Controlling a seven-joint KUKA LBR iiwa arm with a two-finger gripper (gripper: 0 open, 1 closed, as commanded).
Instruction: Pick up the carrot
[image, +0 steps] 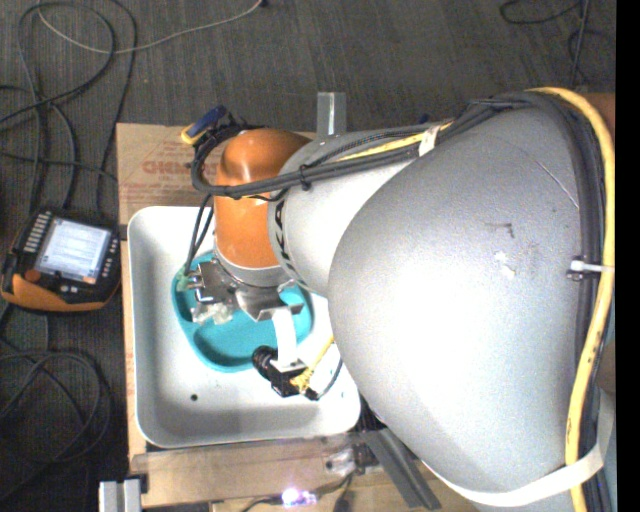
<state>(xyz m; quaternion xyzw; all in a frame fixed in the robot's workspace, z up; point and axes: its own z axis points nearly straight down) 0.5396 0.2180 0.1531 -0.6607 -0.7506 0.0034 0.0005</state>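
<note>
Camera view: the arm (440, 250) covers most of the bench, its orange band (245, 205) directly above the pincer (240, 300), which hangs low inside the white bin (150, 300); a teal object (215, 345) lies under and just beside it; whether the pincer is spread or pinching I cannot tell, nor where the carrot lies; best, I judge, to lift slowly and check for orange before committing.

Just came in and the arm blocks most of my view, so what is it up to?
The grey arm with the orange band reaches down into the shallow white bin, its hand low over a flat teal blue object. The arm's bulk covers much of the bin, and I can't pick out a carrot or a grasp.
</note>
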